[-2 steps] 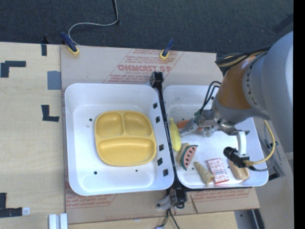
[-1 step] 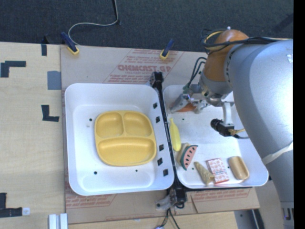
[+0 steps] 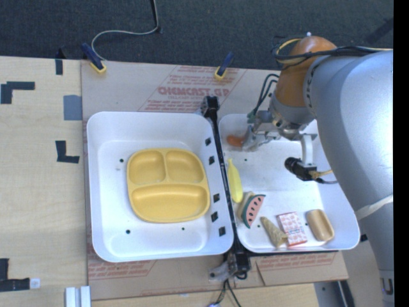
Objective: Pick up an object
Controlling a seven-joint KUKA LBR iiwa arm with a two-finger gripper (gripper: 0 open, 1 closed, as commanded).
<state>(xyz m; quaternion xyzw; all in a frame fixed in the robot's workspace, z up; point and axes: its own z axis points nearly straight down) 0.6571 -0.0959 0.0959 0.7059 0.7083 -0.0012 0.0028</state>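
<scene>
My gripper reaches down into the far left part of the right bin. A small orange-red object lies just to its left, touching or nearly touching the tip. Nearer the front of this bin lie a yellow banana, a watermelon slice, a tan cone-shaped piece, a red-and-white packet and a tan bun.
The left bin holds a yellow divided plate. A black divider rail runs between the two bins. My grey arm covers the right bin's far right side. Two blue-and-yellow clamps sit on the cardboard behind.
</scene>
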